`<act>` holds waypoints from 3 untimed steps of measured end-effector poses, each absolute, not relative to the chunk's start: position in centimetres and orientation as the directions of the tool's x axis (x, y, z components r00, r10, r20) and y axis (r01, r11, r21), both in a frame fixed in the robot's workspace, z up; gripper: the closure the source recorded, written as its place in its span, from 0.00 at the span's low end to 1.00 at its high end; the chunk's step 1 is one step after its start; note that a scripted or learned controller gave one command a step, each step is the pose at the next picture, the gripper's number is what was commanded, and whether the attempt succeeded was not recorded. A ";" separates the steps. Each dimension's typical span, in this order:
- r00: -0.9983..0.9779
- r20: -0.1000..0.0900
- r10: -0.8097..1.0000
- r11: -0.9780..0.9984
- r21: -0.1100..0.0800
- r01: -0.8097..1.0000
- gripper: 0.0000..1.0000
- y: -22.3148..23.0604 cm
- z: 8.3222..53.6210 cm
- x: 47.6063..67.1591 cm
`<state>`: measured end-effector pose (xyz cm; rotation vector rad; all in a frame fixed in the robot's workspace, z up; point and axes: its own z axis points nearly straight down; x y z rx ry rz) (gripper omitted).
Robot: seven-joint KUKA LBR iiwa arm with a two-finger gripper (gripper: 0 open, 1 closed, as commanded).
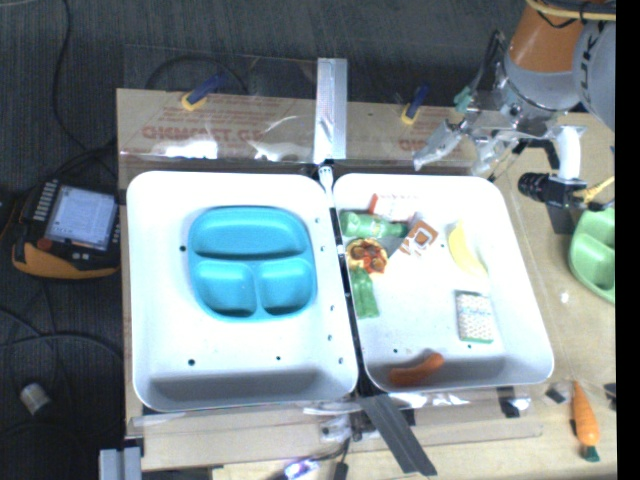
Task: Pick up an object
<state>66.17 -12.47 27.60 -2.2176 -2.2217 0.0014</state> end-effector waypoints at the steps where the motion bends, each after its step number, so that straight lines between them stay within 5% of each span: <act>1: -0.005 -0.002 1.000 0.005 -0.005 1.000 0.00 -20.3 17.2 60.2; 2: -0.027 -0.004 1.000 0.027 0.026 0.999 0.00 -21.7 12.0 63.5; 3: -0.181 -0.001 0.983 0.181 -0.001 0.983 0.00 -22.1 22.6 64.0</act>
